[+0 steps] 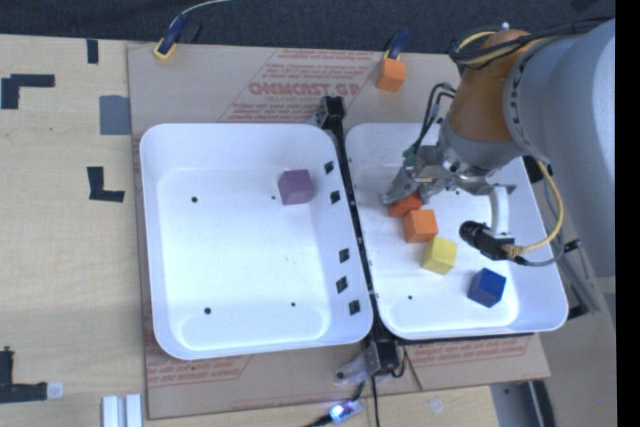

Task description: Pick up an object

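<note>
The red block [403, 207] lies in the right bin [540, 315], close to its left wall, touching the orange block [421, 225] just below it. My gripper [404, 190] is down right over the red block, its tip hiding the block's upper edge; from this slant I cannot tell how wide it stands or whether it has any hold on the block. I judge I am at the grasp itself, low in the bin, because the red block is the nearest of the cluster to my wrist's line. The orange block crowding it may get nudged or caught along with it. Farther out sit the yellow block [439, 256] and the blue block [487, 287], apart from each other toward the bin's front. The purple block [295, 186] rests alone in the left bin [160, 215], and another orange cube [391, 72] sits on the cardboard beyond both bins.
</note>
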`<move>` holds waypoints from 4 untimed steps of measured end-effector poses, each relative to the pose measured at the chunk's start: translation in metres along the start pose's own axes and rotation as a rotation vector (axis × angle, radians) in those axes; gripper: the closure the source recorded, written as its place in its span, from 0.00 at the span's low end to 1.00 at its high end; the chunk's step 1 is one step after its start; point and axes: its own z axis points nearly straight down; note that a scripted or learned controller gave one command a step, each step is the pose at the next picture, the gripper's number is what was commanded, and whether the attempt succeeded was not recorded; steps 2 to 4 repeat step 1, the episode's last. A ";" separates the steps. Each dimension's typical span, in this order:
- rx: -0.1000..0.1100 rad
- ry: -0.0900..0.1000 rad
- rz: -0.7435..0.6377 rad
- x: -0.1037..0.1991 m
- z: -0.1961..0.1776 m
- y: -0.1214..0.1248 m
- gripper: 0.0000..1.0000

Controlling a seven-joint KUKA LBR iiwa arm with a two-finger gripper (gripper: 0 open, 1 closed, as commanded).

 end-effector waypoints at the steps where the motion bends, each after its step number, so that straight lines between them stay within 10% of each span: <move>1: 0.000 0.003 -0.004 0.061 -0.084 -0.065 1.00; 4: 0.000 0.003 -0.004 0.061 -0.084 -0.065 1.00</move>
